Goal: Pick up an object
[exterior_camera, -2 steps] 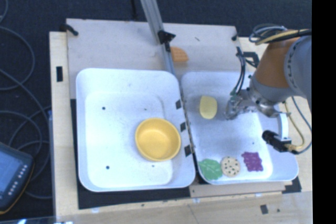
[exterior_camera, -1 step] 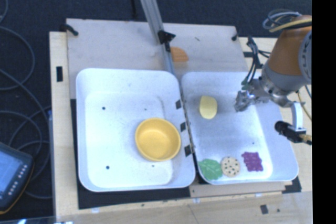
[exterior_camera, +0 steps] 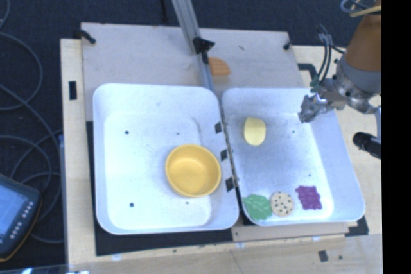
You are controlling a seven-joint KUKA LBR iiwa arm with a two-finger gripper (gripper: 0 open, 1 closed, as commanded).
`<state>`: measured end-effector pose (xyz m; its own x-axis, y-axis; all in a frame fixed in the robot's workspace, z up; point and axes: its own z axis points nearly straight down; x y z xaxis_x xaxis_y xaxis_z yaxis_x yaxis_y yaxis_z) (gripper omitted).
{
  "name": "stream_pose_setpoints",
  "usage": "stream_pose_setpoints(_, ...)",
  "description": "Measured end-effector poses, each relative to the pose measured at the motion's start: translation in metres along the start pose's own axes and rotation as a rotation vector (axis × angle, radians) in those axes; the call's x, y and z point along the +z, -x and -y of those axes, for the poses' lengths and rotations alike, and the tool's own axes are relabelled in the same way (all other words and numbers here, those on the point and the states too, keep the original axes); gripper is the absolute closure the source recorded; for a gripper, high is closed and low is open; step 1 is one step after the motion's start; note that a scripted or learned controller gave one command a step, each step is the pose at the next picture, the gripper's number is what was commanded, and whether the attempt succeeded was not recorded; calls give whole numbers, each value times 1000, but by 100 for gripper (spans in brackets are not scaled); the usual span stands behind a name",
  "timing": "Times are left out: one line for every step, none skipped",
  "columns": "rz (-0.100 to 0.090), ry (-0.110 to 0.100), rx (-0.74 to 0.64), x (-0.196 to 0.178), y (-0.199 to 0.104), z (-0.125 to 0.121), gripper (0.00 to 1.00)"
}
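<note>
Right bin [exterior_camera: 334, 157], bottom of frame: green piece [exterior_camera: 257, 206], cookie [exterior_camera: 281, 203] and purple piece [exterior_camera: 309, 197] sit in a tight row by the lower rim. All flat, so a descent there likely skids off or clips the wall.

Mid-frame: yellow lump [exterior_camera: 255, 131] is alone and looks like the safest pick. Yellow bowl [exterior_camera: 192, 170] in left bin [exterior_camera: 115, 138] looks too wide for the fingers.

Gripper [exterior_camera: 311, 108] hovers at the right bin's upper right, well apart from all objects and carrying nothing; I cannot tell its opening.
</note>
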<state>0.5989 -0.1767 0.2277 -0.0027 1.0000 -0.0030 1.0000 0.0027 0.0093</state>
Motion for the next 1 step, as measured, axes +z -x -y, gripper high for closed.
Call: stream_pose_setpoints(0,-1,-2,-55,2,-2,100)
